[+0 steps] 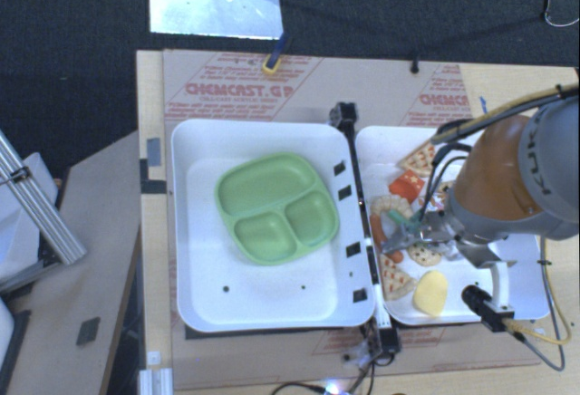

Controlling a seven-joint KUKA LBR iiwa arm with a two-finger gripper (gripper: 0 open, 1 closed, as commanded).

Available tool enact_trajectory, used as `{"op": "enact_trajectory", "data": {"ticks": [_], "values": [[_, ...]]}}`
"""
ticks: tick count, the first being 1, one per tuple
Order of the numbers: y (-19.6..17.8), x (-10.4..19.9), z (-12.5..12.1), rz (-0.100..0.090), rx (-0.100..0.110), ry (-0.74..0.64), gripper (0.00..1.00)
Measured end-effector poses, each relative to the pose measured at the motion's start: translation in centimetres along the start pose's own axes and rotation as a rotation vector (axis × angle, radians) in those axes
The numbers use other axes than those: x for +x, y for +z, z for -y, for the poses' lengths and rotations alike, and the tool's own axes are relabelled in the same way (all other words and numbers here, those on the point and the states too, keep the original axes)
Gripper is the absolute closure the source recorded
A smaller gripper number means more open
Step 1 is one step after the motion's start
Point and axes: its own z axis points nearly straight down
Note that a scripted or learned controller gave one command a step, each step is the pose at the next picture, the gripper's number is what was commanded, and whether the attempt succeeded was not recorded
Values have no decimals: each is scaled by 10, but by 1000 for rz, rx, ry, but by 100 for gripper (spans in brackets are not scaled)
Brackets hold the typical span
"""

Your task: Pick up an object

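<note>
My gripper [405, 231] hangs low over the left part of the right bin [526, 286], among a pile of toy food. Around it lie a red piece [407, 187], a pink shrimp-like piece [390, 204], a cracker-patterned slice [419, 157], a round cookie [422, 253], a waffle-like piece [392, 276] and a yellow lemon-shaped piece [431, 292]. A teal piece sits right at the fingertips. I cannot make out whether anything is gripped.
The left bin [195, 293] holds a green three-compartment plate [275, 207]. A black-tabbed divider [355, 203] runs between the two bins. The arm's grey and orange body covers the right bin's centre and right side.
</note>
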Motion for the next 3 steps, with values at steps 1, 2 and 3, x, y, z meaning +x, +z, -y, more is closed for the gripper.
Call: {"op": "enact_trajectory", "data": {"ticks": [1, 2, 3], "values": [[-13, -2, -3, 6, -11, 0, 100], [-76, 0, -1, 0, 8, -4, 100], [-129, 0, -3, 0, 9, -4, 100]]}}
